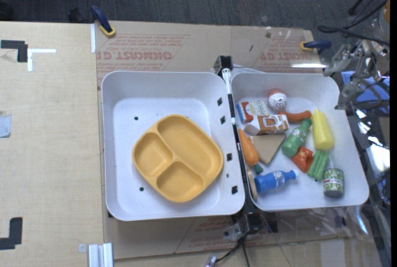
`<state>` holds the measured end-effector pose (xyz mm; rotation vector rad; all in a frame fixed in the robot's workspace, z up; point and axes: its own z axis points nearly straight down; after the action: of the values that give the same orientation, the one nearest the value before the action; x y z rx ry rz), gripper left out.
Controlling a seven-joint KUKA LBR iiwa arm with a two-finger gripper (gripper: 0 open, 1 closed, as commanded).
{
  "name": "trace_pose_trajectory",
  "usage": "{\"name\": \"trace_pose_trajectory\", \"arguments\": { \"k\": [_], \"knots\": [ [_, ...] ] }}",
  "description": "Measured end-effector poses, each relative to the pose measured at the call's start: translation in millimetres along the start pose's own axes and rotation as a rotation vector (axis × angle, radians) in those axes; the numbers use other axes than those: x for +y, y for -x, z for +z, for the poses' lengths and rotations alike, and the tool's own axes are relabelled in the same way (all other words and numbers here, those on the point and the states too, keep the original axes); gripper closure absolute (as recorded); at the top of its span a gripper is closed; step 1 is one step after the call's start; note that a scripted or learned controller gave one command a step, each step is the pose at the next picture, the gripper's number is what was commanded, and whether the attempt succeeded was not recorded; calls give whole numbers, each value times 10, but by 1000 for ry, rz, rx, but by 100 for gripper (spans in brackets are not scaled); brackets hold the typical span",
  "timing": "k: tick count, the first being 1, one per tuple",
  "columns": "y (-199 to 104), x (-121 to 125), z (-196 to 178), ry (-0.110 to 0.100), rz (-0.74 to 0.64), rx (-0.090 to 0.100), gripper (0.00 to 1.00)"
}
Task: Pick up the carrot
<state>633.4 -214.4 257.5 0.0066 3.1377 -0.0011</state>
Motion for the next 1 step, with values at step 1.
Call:
{"name": "trace_pose_trajectory", "arguments": {
  "k": [1],
  "knots": [
    [79,64,-2482,0,9,-3,0]
  ]
}}
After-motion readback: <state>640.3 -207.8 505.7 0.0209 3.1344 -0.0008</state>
